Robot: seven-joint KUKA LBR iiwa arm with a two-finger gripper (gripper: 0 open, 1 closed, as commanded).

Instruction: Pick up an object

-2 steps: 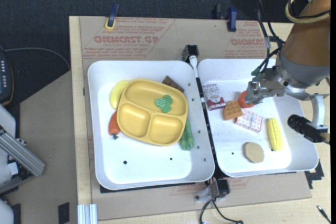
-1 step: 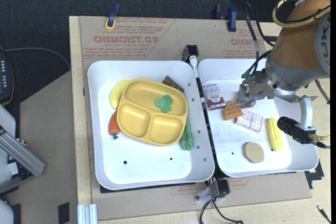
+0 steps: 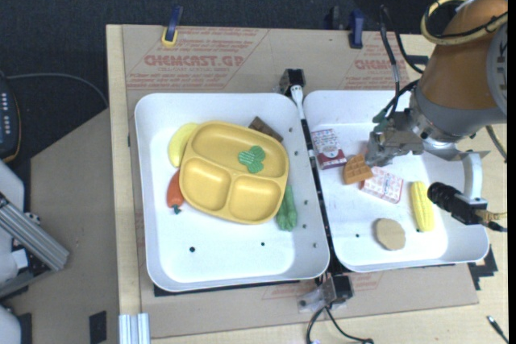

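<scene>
My gripper [image 3: 377, 155] hangs low over the middle of the right bin [image 3: 351, 110]. Just below and left of it lies an orange waffle-like piece [image 3: 355, 171], and I cannot tell whether they touch. A pink-and-white packet [image 3: 383, 187] lies right beside the orange piece. A red-and-white packet [image 3: 326, 147] sits near the bin's left wall. A yellow corn cob [image 3: 419, 206] and a round tan cookie [image 3: 390, 234] lie toward the front.
The left bin [image 3: 218, 262] holds a yellow divided plate [image 3: 230, 193] with a green piece [image 3: 254, 159] in it. Around the plate lie a banana [image 3: 179, 142], a red-orange vegetable [image 3: 174, 191], a green vegetable [image 3: 286, 212] and a brown item [image 3: 262, 126].
</scene>
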